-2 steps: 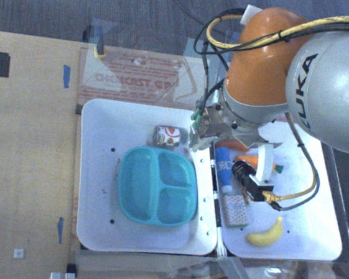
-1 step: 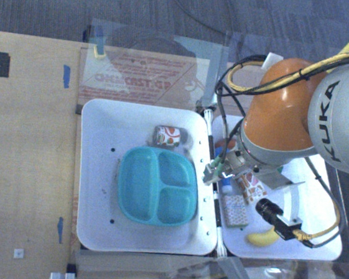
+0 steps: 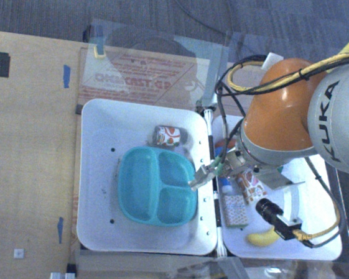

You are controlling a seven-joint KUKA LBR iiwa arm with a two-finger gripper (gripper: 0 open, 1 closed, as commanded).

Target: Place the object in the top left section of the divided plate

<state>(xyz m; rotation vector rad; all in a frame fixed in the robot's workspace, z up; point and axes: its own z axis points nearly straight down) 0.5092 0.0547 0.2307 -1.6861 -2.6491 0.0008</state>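
Arm (image 3: 290, 111) reaches in from the right; gripper (image 3: 203, 176) sits low over the divided plate's (image 3: 149, 195) right edge. Grasp state cannot be told.

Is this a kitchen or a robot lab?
Most likely a robot lab. A big KUKA arm with cables reaches over two white bins, and blue tape marks sit on the wooden bench.
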